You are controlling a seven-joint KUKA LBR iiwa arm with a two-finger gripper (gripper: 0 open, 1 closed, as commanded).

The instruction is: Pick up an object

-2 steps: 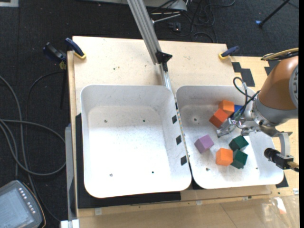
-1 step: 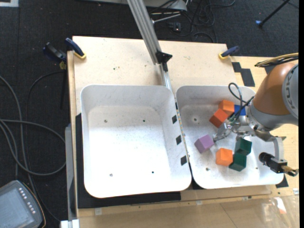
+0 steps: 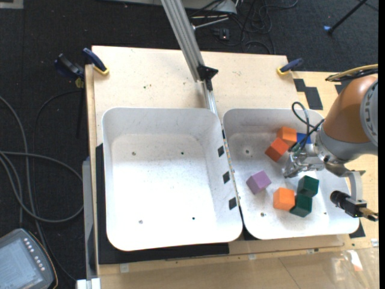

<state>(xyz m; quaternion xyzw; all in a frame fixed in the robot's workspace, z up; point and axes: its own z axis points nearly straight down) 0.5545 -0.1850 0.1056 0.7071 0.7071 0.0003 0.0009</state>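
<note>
Over the right bin: grey arm with orange band (image 3: 352, 116) is reaching in from the right.
Right white bin (image 3: 252, 122): is holding all the blocks.
Gripper (image 3: 296, 164): is hovering among them; its opening I cannot tell, nothing seen held.
Nearest target: dark green cube (image 3: 308, 185) is lying just below-right of the gripper; red-orange block (image 3: 277, 149) is sitting up-left.
Farther: small purple cube (image 3: 258, 181) is lying to the left.

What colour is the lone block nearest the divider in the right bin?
Light purple block, seen in the camera view.

White bins (image 3: 120, 131); orange blocks (image 3: 284, 198), green blocks (image 3: 308, 185), a purple block (image 3: 259, 181).
</note>
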